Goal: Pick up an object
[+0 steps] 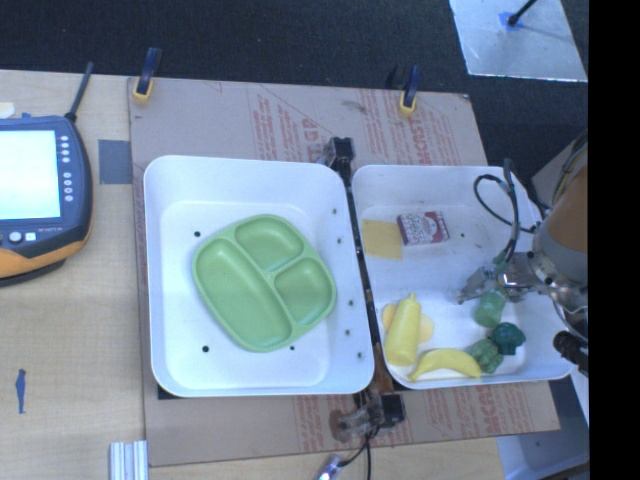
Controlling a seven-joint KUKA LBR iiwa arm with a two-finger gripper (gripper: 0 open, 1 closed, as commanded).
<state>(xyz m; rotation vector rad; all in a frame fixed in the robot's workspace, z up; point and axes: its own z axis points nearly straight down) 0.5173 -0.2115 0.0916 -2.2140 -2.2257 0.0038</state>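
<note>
My pincer [487, 290] hangs by the right bin's [455, 180] far edge — I cannot tell its opening. Toys crowd the near rim: banana [445, 365], bottle [402, 332]. Open floor lies mid-bin — cardboard [300, 118] beneath.

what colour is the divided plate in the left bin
Light green plate, seen clearly in the camera view.

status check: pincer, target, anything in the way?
Pincer low in right bin, over green cup. Nothing visibly gripped. Broccoli and banana close by.
</note>
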